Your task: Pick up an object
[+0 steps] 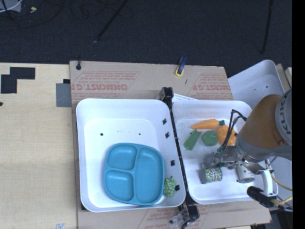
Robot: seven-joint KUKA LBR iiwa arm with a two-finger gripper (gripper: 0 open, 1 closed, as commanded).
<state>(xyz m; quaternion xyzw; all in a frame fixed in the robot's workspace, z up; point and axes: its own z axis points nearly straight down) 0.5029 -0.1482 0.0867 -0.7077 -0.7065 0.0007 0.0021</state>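
Hand (220, 162) low in right bin (190, 185), just above/touching can (211, 174) lying on its side; can't tell if open or shut, arm hides it. Carrot (206, 124), green pcs (192, 140) just behind; blue tray (134, 173) in left bin. Judgement: center over can, straddle across its width, avoid nudging neighbours.

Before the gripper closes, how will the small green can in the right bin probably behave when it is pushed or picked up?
The small green can lies on its side on the right bin floor, so a sideways push would probably roll it. Its round wall looks smooth, so it might slip between fingers. It appears rigid, unlikely to bend. The gripper sits just above it.
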